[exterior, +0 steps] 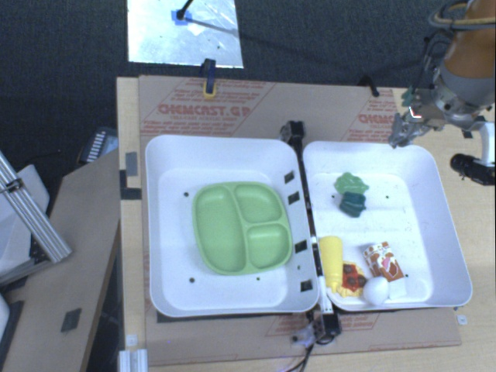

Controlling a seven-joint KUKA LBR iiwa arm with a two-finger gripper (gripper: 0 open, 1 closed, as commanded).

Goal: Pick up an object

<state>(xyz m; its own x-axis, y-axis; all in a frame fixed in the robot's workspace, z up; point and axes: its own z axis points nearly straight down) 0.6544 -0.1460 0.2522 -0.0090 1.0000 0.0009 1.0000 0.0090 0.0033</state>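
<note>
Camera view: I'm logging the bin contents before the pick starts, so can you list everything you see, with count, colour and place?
Bins: two, white, side by side on the bench.
Divided plate: one, light green, three compartments, in the left bin.
Green toy: one, bright green, upper middle of the right bin.
Teal object: one, dark teal, touching the green toy's near side.
Yellow bottle: one, yellow, by the right bin's left wall.
Red packet: one, red and white, near front of the right bin.
White ball: one, white, front of the right bin.
Silver sheet: one, shiny grey, beyond the bench.
Arm: one, grey with orange band, above the right bin's far right corner.
Pincer: one, dark, at that corner's rim.
</note>
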